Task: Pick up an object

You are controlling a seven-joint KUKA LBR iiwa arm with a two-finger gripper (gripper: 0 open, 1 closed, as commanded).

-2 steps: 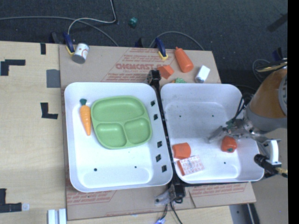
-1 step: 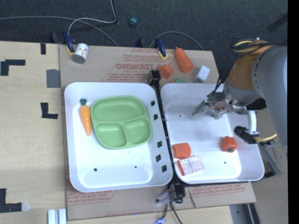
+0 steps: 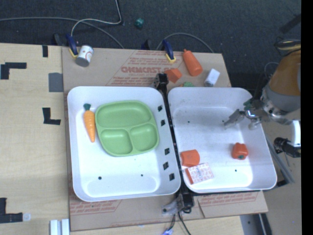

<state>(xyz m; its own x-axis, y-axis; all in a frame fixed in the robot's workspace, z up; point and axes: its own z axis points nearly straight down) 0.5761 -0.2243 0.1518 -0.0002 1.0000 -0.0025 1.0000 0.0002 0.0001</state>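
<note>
My gripper hangs over the right side of the right bin, open, with nothing between its fingers. One finger points left over the bin floor. A small red pepper-like toy lies just below the gripper, apart from it. An orange block sits at the bin's lower left. A red-and-white packet lies beside that block near the front wall.
The left bin holds a green divided plate and a toy carrot. Behind the bins lie an orange bottle, a small orange piece, a white cube and a can.
</note>
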